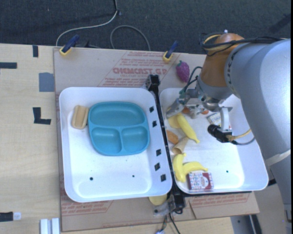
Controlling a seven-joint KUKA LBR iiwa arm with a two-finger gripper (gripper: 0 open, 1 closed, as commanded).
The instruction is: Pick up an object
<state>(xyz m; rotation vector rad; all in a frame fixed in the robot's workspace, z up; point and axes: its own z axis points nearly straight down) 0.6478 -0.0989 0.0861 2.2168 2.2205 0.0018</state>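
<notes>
Pincer low in right bin, grip state unclear; red carton label unreadable; cardboard print illegible.

A cardboard-topped bench bears two white bins and purple grapes.

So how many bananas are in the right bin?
2. One banana lies mid-bin just below the gripper; the other lies near the front edge beside the red box. The arm may hide more.
</notes>
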